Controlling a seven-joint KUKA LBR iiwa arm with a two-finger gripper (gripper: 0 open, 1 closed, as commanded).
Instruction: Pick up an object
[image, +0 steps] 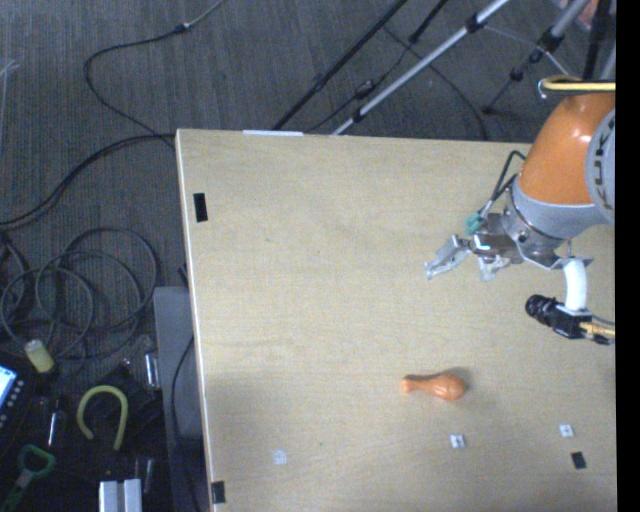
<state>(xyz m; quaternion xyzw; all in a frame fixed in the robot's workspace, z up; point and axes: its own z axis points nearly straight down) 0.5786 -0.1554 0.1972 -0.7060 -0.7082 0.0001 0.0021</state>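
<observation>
A small orange object (436, 386), bulb-shaped with a thin neck pointing left, lies on the pale wooden bench top (320, 300) toward the front right. My gripper (462, 264) hangs over the bench at the right, well behind the orange object and slightly to its right, apart from it. Its two metal fingers (440, 262) are spread, so it is open with nothing between them. The grey arm with its orange band (566, 160) reaches in from the right edge.
Small square markers (457, 440) dot the bench's front right. A black tape mark (200, 207) sits near the bench's left edge. A black cable plug (546, 308) hangs below the wrist. Cables and tools (90, 410) lie on the floor at left.
</observation>
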